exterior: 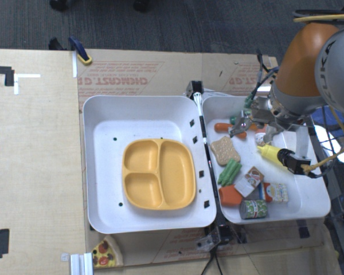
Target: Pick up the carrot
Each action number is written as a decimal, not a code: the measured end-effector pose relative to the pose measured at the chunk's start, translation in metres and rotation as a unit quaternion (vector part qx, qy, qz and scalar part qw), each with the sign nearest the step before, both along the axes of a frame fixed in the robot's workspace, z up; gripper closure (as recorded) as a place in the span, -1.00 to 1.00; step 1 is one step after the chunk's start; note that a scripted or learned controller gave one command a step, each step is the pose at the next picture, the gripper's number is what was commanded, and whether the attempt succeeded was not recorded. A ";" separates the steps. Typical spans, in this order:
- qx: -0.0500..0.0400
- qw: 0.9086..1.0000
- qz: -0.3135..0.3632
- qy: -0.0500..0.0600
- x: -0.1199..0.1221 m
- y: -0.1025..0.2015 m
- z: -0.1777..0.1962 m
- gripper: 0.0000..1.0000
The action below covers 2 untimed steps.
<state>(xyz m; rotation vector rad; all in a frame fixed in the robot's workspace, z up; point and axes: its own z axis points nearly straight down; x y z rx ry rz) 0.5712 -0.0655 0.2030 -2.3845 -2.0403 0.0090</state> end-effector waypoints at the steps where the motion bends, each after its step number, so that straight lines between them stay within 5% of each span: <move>1: 0.000 0.992 0.123 -0.003 0.072 -0.055 -0.067 -1.00; 2: 0.000 0.993 0.122 -0.004 0.065 -0.109 -0.080 -1.00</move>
